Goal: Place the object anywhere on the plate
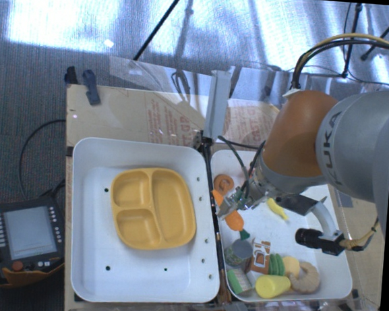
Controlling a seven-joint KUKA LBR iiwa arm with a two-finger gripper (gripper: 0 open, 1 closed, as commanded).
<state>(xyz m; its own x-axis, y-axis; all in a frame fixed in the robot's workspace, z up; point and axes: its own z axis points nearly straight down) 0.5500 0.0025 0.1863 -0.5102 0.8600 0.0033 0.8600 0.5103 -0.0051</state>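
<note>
Teach pendant point(27, 237) seen at nine o'clock, yellow divided plate point(153, 207) laid in the left bin point(91, 176), gripper point(236, 204) lowered at the right bin's point(337, 262) ten o'clock beside a toy carrot point(233, 220), finger state cannot be told, toy food heaped at six o'clock.

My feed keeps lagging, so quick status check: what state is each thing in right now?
plate: upright in the left bin, nothing on it.
left bin: holds the plate.
right bin: holds a pile of toy food.
carrot: lying in the right bin, below the gripper.
</note>
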